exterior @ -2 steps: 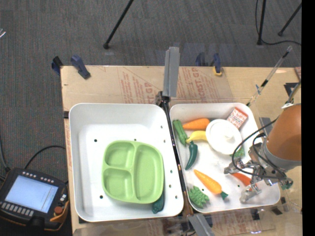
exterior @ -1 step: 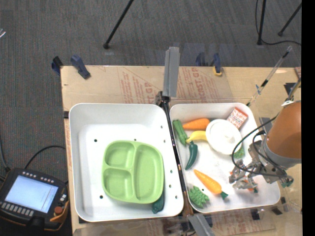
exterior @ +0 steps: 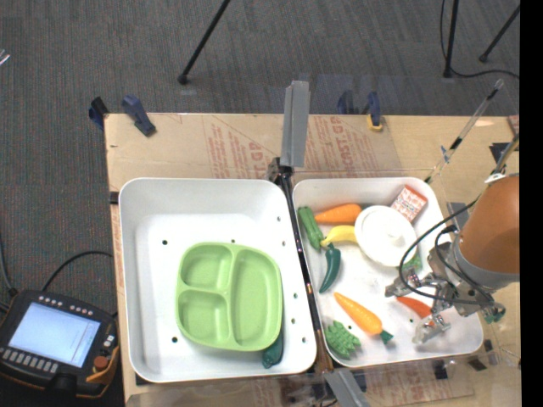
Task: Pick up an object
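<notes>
The two-finger gripper (exterior: 434, 312) hung low over the right white bin's (exterior: 462, 342) near-right corner; whether its jaws stood apart or together could not be told. A small orange-red carrot-like piece (exterior: 414, 305) lay just beside it. Further left in that bin: a larger orange plastic carrot (exterior: 361, 313), a knobbly green vegetable (exterior: 343, 338), a dark green pepper (exterior: 330, 269), a yellow banana (exterior: 339, 235), a round white plate (exterior: 386, 235). The left white bin (exterior: 144, 227) bore a light green divided tray (exterior: 229, 295).

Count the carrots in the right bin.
2 sure: one carrot near the bin's back left, one near its front. An orange piece under the gripper may be a third.
</notes>
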Available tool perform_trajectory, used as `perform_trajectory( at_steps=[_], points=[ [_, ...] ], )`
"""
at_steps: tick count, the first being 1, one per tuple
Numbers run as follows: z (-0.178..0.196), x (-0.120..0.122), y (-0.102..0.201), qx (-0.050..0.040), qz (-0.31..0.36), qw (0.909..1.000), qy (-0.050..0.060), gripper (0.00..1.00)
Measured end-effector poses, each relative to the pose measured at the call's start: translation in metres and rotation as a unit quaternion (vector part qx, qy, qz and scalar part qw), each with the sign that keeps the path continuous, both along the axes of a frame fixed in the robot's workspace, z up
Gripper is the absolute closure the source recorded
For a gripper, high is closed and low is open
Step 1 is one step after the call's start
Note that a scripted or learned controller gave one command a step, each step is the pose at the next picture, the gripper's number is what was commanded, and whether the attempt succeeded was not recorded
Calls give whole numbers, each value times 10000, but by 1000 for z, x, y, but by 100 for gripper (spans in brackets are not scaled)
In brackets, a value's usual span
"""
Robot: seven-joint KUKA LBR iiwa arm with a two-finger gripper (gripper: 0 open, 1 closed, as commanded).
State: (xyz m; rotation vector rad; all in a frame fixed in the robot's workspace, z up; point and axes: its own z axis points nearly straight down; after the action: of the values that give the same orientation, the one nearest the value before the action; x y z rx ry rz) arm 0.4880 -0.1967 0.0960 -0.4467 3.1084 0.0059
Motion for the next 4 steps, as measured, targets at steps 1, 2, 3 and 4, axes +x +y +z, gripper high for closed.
perform_trajectory(
  at_steps=[1, 2, 3, 4],
  points=[
    [10, 2, 3, 5, 36, 10000, -13, 100],
    [9, 2, 3, 7, 40, 10000, -10, 0],
    [-10, -3, 101, 4, 1080, 9941, 17, 0],
    [-1, -2, 104, 4, 1129, 9936, 7, 100]
  ],
)
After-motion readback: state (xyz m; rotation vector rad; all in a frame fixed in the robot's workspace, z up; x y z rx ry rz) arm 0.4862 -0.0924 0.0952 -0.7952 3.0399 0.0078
